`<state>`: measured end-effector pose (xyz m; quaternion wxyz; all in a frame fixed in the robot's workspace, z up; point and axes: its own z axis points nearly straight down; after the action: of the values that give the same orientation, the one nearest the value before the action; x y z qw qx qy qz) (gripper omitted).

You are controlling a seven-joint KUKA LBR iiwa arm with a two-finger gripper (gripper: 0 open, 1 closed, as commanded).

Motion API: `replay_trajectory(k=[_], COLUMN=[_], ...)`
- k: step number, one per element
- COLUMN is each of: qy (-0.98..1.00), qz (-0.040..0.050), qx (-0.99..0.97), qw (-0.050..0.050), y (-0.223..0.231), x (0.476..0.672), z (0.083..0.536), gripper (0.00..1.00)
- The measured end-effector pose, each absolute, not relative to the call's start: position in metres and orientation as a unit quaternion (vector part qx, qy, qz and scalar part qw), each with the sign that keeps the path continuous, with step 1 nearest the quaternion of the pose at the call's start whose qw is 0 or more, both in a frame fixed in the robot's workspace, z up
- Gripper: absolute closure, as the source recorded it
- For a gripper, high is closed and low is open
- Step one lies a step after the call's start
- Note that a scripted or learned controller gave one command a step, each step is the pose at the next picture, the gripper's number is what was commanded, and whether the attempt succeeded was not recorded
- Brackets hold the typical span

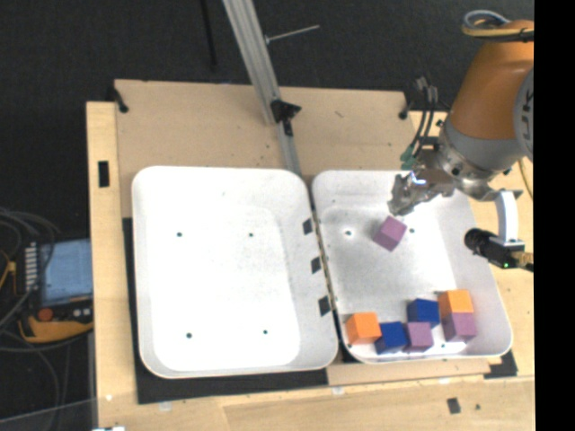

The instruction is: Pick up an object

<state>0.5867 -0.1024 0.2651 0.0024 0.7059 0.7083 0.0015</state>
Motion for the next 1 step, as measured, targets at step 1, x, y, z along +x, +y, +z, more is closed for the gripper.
replay_trajectory(k=[1], qy=[0.709], qz=[0.0001], qx=[0.705], qw=[0.001], y=[-0.1034], x=[0.5874], z=[0.2941], gripper=[1.0])
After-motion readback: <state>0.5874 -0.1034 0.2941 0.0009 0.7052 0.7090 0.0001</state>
